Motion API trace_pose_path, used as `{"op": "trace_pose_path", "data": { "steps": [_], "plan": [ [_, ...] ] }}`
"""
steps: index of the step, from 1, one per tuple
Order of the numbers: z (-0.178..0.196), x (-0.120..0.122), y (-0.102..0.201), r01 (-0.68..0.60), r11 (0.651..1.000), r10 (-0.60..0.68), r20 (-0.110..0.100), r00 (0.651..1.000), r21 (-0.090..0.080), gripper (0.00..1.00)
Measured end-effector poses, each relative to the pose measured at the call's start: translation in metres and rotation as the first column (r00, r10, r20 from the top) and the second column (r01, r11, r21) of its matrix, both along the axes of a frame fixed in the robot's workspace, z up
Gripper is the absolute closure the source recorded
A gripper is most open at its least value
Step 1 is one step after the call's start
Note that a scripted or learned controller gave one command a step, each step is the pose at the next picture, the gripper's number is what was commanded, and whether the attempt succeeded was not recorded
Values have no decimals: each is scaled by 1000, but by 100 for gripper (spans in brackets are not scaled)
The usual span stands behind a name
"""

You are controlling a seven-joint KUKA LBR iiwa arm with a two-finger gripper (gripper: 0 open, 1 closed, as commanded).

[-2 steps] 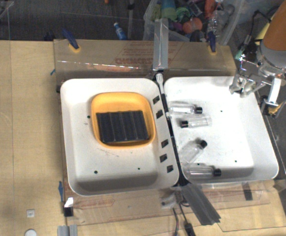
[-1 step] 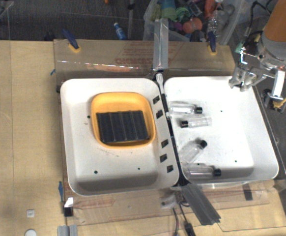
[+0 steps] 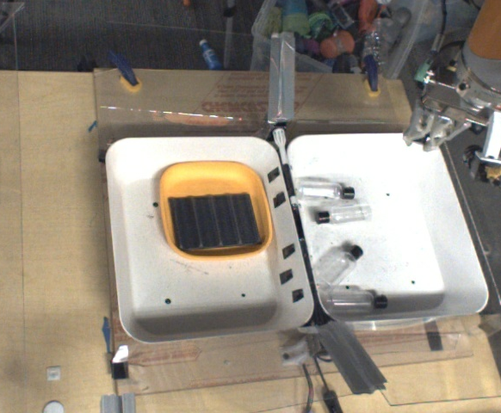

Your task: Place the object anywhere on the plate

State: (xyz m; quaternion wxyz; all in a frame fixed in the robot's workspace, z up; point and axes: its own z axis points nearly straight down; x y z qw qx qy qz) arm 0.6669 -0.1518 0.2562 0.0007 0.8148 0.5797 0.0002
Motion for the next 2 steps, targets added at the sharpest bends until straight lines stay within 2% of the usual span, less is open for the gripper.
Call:
{"op": "trace_pose_path", "data": {
  "steps": [2],
  "plan": [
    [33,0,-21,-88,996,88,0,996,-1,100]
  ]
}}
